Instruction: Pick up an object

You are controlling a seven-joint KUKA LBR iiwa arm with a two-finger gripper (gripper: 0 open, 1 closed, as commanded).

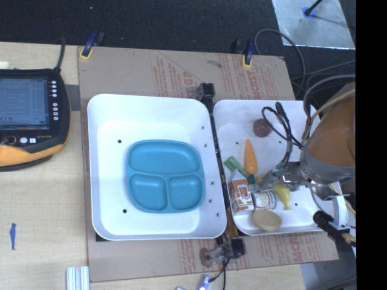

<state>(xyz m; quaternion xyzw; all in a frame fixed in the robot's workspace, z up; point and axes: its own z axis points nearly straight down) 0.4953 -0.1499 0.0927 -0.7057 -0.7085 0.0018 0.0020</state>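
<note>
1. Camera view, worktop (54, 222): pale wood surface carrying a brown cardboard sheet (157, 71), on which two shallow white bins sit side by side, their inner edges touching.
2. Left white bin (109, 119): holds one light-blue plastic plate with three compartments (164, 175), lying flat near the middle.
3. Right white bin (242, 116): holds an orange carrot-shaped toy (250, 156), a small dark brownish round piece (261, 127), a green strip-shaped piece (234, 166), an orange-and-white printed carton (240, 196), a yellow banana-shaped toy (282, 196) and a beige round disc (266, 220), clustered toward the near half.
4. End effector (279, 179): low over the right bin, just beside the banana toy and carrot; whether it is open or grips anything cannot be told.
5. Far left of worktop: black-and-orange handheld control pendant with screen (27, 116).
</note>
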